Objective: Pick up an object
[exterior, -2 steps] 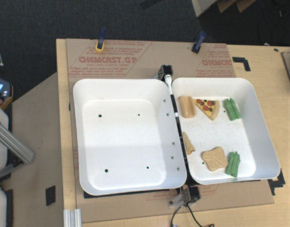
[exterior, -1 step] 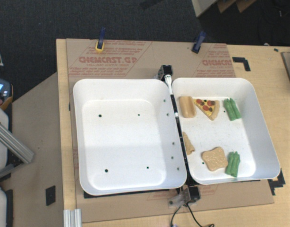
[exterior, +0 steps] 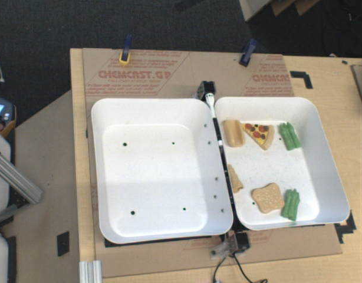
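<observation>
Toy foods for picking are gathered in the right bin (exterior: 322,158), with no arm or gripper over either bin.

Taking the centre divider (exterior: 219,152) as landmark, nearest the camera a toast slice (exterior: 267,197) is set well right of it, a green bundle (exterior: 291,204) just beyond. A tan piece (exterior: 234,178) is lodged against the divider. Farther back, a bread roll (exterior: 232,132) lies beside it, then a pizza slice (exterior: 258,134) and green beans (exterior: 289,136). The gripper's state cannot be told.

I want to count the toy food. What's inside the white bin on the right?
Inside the right bin lie six toy foods: a bread roll, a pizza slice, two green veggie pieces, a toast slice and a tan piece. Nothing looks stacked or covered.
</observation>
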